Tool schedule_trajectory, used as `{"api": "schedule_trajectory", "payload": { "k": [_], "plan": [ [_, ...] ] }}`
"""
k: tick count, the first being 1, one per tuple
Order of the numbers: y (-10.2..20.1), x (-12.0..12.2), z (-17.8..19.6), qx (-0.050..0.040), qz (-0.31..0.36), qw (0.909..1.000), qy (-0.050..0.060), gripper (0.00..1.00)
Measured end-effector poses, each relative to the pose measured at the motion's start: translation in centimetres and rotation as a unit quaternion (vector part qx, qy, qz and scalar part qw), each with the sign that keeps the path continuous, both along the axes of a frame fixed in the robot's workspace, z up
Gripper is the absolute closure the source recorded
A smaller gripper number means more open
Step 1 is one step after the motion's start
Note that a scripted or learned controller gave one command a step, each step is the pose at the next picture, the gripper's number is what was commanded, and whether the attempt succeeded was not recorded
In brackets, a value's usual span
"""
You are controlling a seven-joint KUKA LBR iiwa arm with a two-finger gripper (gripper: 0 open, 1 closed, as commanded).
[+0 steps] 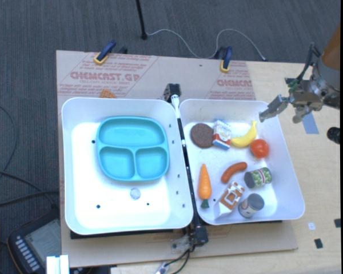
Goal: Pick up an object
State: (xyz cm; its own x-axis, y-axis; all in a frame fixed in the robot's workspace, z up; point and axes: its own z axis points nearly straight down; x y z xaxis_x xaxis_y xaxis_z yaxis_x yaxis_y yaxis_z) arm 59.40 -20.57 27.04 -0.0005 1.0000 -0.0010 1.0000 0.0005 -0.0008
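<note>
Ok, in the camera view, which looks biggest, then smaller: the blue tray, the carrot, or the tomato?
1. Light blue three-compartment plastic tray, by far the largest.
2. Orange toy carrot.
3. Round red toy tomato, smallest.

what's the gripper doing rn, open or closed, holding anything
gripper: open, fingers spread, holding nothing; it sits over the upper right rim of the right bin, above the banana and tomato.
</note>
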Motion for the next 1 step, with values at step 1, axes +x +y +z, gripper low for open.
{"api": "schedule_trajectory", "payload": {
  "k": [1],
  "plan": [
    [0.63,2.64,-15.69,0.0009,0.0,1.0,0.002,0.0]
  ]
}}
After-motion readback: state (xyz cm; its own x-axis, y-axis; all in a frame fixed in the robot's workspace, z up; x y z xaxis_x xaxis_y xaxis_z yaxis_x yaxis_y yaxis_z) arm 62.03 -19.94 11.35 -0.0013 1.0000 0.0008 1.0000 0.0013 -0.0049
